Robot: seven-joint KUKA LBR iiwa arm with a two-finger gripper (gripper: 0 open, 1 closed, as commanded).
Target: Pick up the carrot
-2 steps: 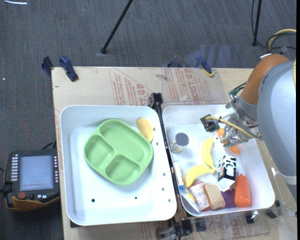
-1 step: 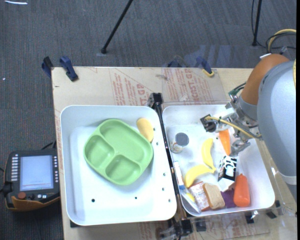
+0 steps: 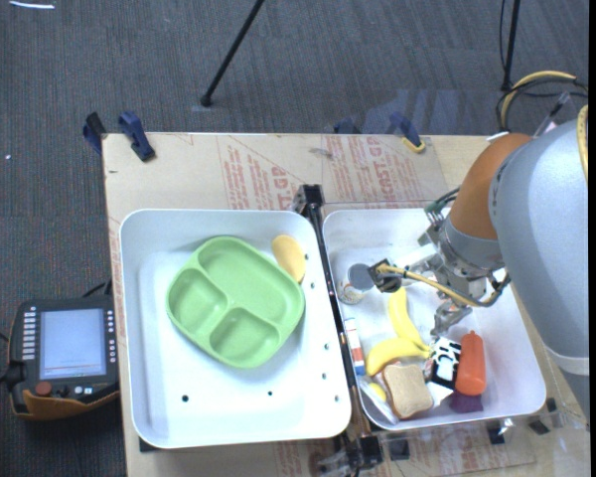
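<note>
Camera view, looking down at a slant. Arm [image 3: 536, 227] reaches in from the right over the right bin [image 3: 377, 229]. Pincer [image 3: 455, 316] hangs low in that bin; whether it is open or closed, cannot tell from this angle. Nothing visibly gripped.

Carrot [image 3: 471, 362] lies just below and right of the pincer, near the bin's front right corner, on a purple item [image 3: 465, 401]. Banana [image 3: 401, 338] sits left of the pincer, curving down toward a bread slice [image 3: 409, 390]. Small round metal piece [image 3: 361, 275] further left.

Left bin [image 3: 139, 266], well left of the pincer: green divided plate [image 3: 236, 301], a yellow piece [image 3: 289, 256] touching its upper right edge.
</note>
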